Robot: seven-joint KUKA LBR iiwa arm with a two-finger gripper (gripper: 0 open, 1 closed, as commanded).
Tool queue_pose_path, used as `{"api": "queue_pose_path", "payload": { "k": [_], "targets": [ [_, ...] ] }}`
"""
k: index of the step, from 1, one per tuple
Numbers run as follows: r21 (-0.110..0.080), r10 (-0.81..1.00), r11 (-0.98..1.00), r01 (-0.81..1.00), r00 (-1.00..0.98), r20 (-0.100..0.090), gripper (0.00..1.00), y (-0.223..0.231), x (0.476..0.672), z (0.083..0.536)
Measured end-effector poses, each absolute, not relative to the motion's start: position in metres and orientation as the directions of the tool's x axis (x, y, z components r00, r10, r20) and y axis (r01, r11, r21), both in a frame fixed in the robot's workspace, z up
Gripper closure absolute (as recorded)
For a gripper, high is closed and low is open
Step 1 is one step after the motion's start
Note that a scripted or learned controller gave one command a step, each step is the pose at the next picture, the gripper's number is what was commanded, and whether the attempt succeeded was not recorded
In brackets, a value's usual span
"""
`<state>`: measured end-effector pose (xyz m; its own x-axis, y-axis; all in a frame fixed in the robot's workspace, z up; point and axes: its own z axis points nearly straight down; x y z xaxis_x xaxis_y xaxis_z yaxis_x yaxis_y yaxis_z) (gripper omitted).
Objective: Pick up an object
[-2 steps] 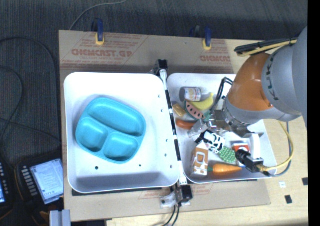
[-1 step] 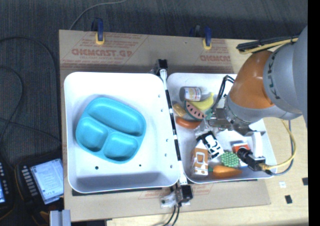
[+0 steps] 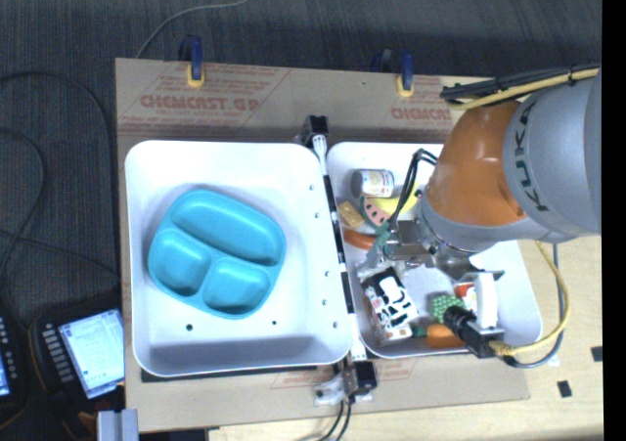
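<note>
The right bin (image 3: 347, 160) holds several small things. Near its far edge lies a small silver can (image 3: 374, 182), with a watermelon-slice toy (image 3: 356, 212), a yellow piece (image 3: 387, 206) and an orange stick (image 3: 358, 240) just in front. A black-and-white patterned box (image 3: 389, 302) lies toward the near edge, with a green piece (image 3: 449, 306) and an orange piece (image 3: 440, 334) to its right. My gripper (image 3: 396, 251) hangs low over the bin's middle, just above the patterned box and beside the orange stick. The wrist hides what lies under it.
The left bin (image 3: 147, 331) carries a large blue divided tray (image 3: 217, 251) lying at a slant. A black ridge (image 3: 333, 234) separates the two bins. The arm's orange band and grey body cover the right half of the right bin.
</note>
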<state>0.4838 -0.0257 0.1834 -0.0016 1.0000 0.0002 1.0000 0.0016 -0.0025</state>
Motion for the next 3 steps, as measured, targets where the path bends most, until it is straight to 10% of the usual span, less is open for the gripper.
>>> {"api": "queue_pose_path", "payload": {
  "k": [1, 2, 3],
  "targets": [
    [-0.002, 1.000, 0.002, 1.000, -0.002, -0.001, 1.00, 0.051, 0.484, 0.183],
    [0.000, 1.000, 0.001, 1.000, -0.001, -0.002, 1.00, 0.046, 0.553, 0.286],
    [-0.002, 1.000, 0.001, 1.000, -0.001, -0.002, 0.00, 0.046, 0.553, 0.285]
  ]
}}
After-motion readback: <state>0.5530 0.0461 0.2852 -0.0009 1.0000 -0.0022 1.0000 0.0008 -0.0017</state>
